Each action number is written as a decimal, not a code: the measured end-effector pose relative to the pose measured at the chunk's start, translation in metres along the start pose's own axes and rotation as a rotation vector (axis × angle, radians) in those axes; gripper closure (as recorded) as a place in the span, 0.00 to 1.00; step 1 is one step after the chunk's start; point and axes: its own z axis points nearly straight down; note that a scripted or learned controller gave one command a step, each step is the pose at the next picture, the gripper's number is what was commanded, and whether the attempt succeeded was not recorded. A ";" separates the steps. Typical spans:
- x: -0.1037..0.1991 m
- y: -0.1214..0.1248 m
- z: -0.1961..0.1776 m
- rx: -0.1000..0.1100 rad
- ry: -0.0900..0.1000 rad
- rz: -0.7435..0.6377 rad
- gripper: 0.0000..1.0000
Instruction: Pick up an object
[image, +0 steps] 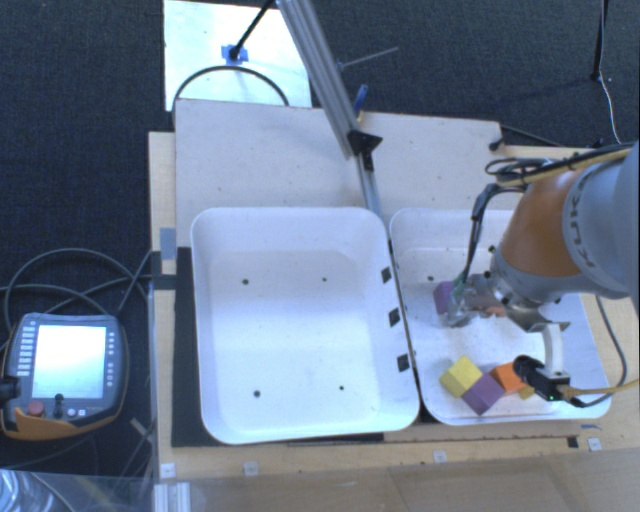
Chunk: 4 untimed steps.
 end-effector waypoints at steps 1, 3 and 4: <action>-0.009 0.005 -0.060 -0.004 -0.002 0.001 1.00; -0.009 0.003 -0.150 -0.005 -0.002 -0.001 1.00; 0.045 0.022 -0.155 -0.001 0.002 -0.007 1.00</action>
